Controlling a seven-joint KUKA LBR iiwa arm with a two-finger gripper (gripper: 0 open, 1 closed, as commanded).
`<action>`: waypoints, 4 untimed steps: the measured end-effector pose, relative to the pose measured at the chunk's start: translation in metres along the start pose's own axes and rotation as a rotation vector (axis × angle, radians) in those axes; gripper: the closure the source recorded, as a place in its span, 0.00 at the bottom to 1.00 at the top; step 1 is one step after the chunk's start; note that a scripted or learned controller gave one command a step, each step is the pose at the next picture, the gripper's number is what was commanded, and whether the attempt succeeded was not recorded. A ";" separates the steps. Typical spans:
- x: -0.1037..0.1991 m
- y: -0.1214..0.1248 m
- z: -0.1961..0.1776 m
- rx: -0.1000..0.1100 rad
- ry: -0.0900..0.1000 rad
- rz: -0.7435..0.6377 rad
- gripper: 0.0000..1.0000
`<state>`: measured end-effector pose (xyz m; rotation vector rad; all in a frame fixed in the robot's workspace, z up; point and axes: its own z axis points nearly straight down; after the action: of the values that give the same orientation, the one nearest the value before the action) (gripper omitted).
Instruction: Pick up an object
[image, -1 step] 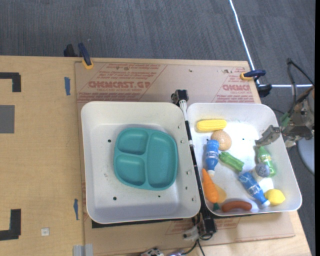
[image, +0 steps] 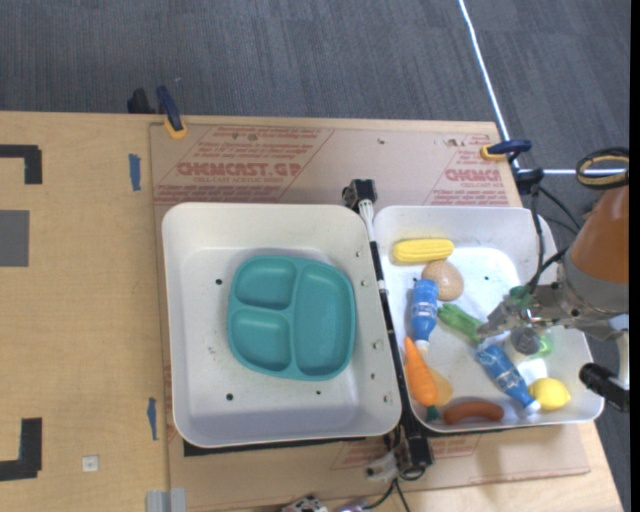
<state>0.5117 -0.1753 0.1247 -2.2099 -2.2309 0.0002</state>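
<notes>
- Bins: two white ones side by side, the left bin (image: 190, 330) holding one teal divided plate (image: 292, 315) with three compartments.
- The right bin (image: 500, 225) holds the pickable toys: one yellow corn cob (image: 421, 250), one tan egg (image: 443, 281), two blue bottles (image: 424, 310) (image: 503, 375), one green pepper (image: 459, 321), one carrot (image: 420, 372), one sausage (image: 473, 411), one lemon (image: 551, 395).
- One gripper (image: 507, 320) reaches in from the right, low over the right bin, just above the second blue bottle and beside the green pepper.
- Whether its fingers are apart or together cannot be told; nothing shows clamped between them.
- Two clamps (image: 170, 110) (image: 505, 149) sit on the cardboard sheet's far edge.
</notes>
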 end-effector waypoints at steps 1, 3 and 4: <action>0.023 -0.030 0.039 -0.007 -0.005 -0.216 0.00; 0.068 -0.029 0.028 -0.010 -0.002 0.266 1.00; 0.028 0.048 0.006 -0.001 -0.001 0.502 1.00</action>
<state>0.5594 -0.1469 0.1184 -2.6963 -1.6124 0.0009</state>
